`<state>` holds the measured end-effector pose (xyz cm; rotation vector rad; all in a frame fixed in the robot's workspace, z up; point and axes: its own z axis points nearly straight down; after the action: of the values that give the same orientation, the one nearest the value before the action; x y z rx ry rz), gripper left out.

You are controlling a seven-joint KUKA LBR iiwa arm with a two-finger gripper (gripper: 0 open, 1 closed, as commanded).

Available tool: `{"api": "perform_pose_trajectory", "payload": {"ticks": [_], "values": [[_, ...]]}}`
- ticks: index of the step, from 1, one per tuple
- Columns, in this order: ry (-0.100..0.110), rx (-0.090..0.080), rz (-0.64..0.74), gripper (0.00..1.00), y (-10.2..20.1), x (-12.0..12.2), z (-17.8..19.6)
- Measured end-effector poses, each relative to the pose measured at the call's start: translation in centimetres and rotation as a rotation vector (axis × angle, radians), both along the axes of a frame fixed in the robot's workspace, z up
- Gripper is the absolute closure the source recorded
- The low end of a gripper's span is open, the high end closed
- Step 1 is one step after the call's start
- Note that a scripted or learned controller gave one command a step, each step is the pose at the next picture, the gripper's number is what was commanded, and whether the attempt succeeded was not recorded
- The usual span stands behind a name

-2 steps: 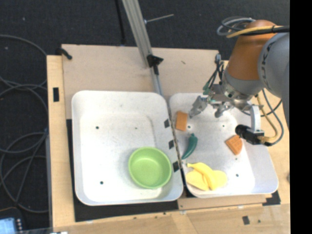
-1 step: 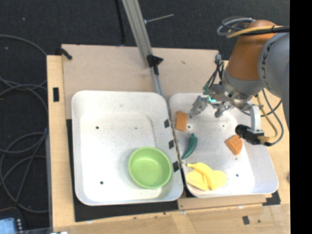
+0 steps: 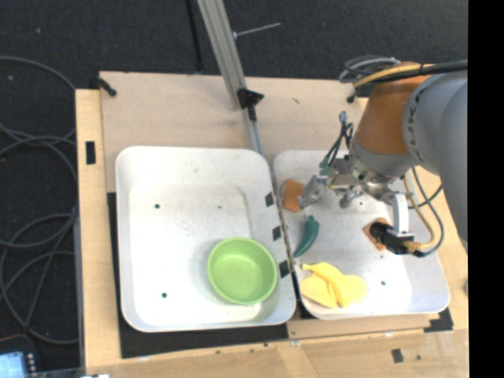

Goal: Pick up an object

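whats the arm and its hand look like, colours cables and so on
The arm is a thick rounded grey body with a broad orange band above the wrist. Below that sits a metallic silver hand built from small brackets and fittings. Thin dark and green cables run down the wrist to it, and looped cables sit at the top of the orange section.

Left bin [image 3: 157, 187] floor lies open behind the green bowl [image 3: 242, 270]; beside it, the arm [image 3: 394, 132] overhangs the right bin [image 3: 417, 290].
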<state>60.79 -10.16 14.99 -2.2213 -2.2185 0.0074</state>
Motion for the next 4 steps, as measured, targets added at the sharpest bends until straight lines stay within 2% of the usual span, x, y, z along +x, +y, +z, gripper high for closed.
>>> {"api": "perform_pose_trajectory", "payload": {"ticks": [1,2,3,4], "values": [[-0.001,0.0,-0.001,0.0,-0.1,-0.1,-5.2],[-0.008,0.001,-0.007,1.0,-0.2,0.1,-3.8],[-0.012,0.001,-0.002,1.0,-0.2,0.0,2.6],[-0.011,0.0,0.004,1.0,-0.9,0.7,7.3]]}}
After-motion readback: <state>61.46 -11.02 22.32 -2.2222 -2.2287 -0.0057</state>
